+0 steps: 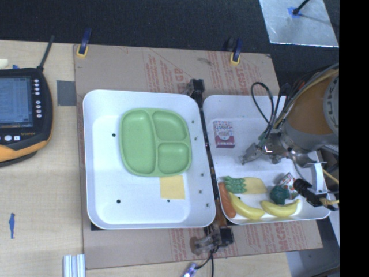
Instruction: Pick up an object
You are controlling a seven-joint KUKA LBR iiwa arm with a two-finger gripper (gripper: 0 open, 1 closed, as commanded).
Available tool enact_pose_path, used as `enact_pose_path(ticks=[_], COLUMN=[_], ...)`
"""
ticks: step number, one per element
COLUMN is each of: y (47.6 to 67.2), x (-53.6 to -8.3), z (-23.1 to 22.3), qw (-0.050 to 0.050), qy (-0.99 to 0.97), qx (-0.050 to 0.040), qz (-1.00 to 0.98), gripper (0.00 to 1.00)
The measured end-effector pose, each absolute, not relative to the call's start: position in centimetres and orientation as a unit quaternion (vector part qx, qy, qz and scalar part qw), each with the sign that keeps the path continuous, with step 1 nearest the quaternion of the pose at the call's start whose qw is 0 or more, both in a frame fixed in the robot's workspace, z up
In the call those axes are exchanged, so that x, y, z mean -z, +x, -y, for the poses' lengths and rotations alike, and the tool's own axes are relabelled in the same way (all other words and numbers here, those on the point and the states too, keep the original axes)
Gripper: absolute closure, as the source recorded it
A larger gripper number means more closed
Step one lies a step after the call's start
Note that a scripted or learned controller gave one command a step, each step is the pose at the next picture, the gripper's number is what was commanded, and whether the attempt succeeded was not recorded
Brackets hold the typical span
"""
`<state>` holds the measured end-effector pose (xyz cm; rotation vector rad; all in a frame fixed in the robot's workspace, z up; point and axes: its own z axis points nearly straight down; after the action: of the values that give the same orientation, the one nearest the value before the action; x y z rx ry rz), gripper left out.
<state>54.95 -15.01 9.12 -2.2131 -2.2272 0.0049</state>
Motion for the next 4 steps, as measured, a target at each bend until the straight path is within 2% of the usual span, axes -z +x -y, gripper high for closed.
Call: enact_pose_path(ticks=[1, 2, 3, 4], y=[49.8, 57.6, 47.5, 47.6], x=[-9.2, -9.2, -9.1, -10.2], z=[19.5, 19.1, 21.3, 21.2], qw=[0.001, 0.001, 0.001, 0.002], qy=[-0.706, -0.706, -0.706, -0.704], qx=[-0.0012, -0.0001, -0.0014, -0.0009], qz=[0.708, 0.708, 0.708, 0.71], gripper=[0.0, 0.0, 0.0, 1.0])
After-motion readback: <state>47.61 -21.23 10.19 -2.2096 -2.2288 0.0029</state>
